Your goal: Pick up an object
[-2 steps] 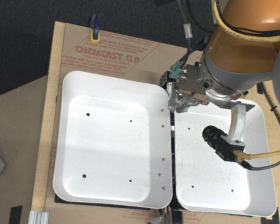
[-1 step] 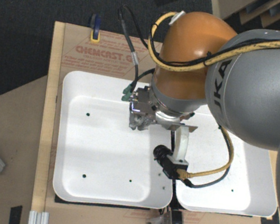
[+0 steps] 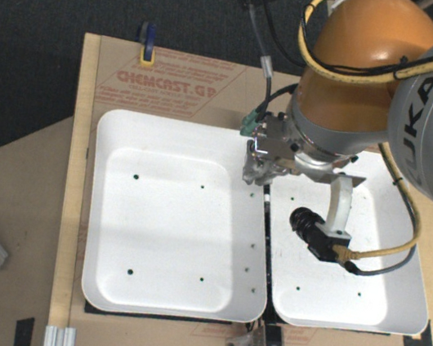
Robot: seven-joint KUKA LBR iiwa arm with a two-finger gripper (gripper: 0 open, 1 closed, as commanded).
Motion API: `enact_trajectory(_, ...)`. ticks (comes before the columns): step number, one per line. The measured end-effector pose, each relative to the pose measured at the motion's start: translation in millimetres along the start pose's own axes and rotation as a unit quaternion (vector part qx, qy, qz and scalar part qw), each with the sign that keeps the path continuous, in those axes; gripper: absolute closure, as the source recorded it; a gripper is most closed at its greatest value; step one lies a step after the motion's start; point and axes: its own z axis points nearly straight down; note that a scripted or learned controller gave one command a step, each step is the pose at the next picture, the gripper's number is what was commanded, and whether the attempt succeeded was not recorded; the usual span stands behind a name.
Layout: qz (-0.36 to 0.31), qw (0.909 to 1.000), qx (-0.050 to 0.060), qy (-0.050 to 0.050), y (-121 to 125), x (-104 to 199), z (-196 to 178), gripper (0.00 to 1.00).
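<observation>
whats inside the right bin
Little shows on the right bin's white floor besides small dark dots. The arm and its hand cover the bin's upper part, so anything lying under them is hidden.

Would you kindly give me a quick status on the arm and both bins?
Hand low at the seam between the bins. Left bin and right bin: no object seen to pick. Arm covers the right bin's back.
</observation>
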Motion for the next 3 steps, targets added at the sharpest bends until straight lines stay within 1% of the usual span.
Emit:
enact_trajectory(1, -0.003, 1.0000, 0.002, 0.001, -30.1, 5.9, -20.8, 1.00)
enact_trajectory(2, -0.002, 1.0000, 0.000, 0.001, -32.7, -2.7, -54.3, 1.00)
enact_trajectory(3, -0.004, 1.0000, 0.009, 0.000, -48.7, 39.9, 35.5, 1.00)
